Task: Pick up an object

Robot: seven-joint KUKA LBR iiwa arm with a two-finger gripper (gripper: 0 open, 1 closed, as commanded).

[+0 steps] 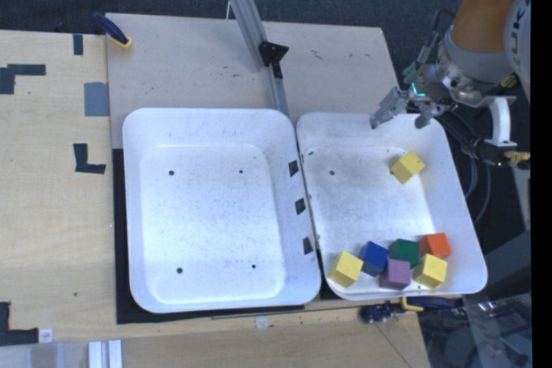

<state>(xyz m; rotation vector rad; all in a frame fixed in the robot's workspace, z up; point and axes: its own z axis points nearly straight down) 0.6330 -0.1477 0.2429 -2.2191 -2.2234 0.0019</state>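
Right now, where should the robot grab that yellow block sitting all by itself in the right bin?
Probably from straight above, pinching two opposite flat sides of the lone yellow block. It sits turned a bit against the right bin walls, so the gripper would likely need to twist to match. There is bare floor all around it, unlike the crowded blocks in the near corner.

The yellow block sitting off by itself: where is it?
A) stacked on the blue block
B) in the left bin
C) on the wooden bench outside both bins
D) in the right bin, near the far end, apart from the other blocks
D: the lone yellow block lies on the floor of the right bin, away from the cluster along the bin's near edge.
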